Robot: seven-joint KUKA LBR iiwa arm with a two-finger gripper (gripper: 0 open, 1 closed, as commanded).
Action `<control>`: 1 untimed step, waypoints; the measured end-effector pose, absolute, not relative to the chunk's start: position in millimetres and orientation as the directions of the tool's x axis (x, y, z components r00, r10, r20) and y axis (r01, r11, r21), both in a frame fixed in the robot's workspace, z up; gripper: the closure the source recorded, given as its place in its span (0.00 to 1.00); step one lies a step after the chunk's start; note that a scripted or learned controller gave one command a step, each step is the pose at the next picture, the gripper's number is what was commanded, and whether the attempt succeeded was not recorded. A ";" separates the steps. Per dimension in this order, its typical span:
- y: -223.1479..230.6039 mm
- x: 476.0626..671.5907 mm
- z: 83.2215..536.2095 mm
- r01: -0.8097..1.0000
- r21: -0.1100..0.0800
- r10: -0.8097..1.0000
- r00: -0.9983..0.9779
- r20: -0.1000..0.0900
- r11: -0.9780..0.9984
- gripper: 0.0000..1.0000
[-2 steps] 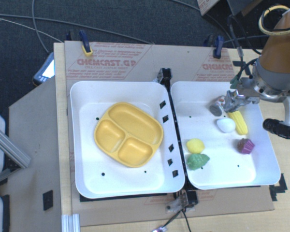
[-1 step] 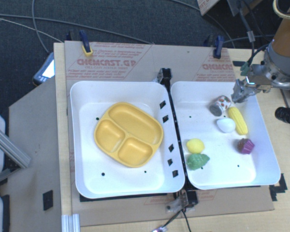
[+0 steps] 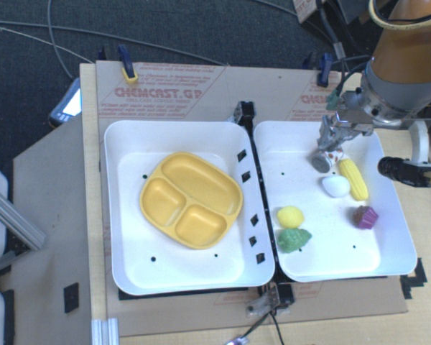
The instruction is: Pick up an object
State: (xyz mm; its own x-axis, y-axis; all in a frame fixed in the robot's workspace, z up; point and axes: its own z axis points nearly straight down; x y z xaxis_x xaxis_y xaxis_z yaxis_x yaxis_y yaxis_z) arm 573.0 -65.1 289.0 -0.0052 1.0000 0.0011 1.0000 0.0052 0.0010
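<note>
My gripper (image 3: 331,144) hangs over the back of the right bin (image 3: 323,268), on the grey arm with its orange band that comes in from the upper right. Just below it lies a small grey round thing (image 3: 320,163), close to or touching the gripper's tip; I cannot tell which. A yellow corn cob (image 3: 354,178) and a white egg-shaped piece (image 3: 336,186) lie just in front of the gripper. Further forward are a yellow lemon (image 3: 290,216), a green broccoli-like piece (image 3: 293,240) and a purple piece (image 3: 365,217).
The left bin (image 3: 122,214) holds a yellow divided plate (image 3: 192,200). A black divider strip (image 3: 250,185) runs between the bins. Blue clamps (image 3: 128,66) grip the board's back edge. A black part (image 3: 406,169) juts in at the right bin's edge.
</note>
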 end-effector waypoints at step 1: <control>-9.0 570.3 266.5 1.000 -0.004 1.000 -0.006 0.003 0.006 1.00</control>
State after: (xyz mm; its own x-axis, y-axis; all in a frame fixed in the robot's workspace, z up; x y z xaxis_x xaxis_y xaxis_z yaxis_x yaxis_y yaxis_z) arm 570.3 -9.0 266.5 -0.0061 1.0000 0.0031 1.0000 0.0061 -0.0042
